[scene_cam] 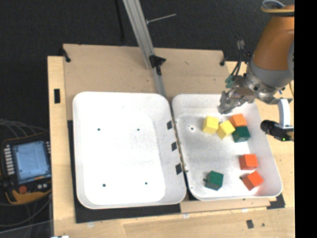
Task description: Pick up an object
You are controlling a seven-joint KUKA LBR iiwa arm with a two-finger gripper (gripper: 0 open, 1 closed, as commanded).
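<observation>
1. Altogether, the right bin holds seven blocks: two yellow blocks, three orange blocks, two green blocks.
2. The end effector hangs just above the yellow pair; whether it is apart or together, I cannot tell.

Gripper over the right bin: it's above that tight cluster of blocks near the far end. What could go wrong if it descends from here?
The gripper hangs near the bin's far wall, so a finger may strike the rim. Just below it, two yellow blocks, an orange block and a green block sit packed together; the fingers may land on top of one or push neighbours aside instead of closing around one.
</observation>
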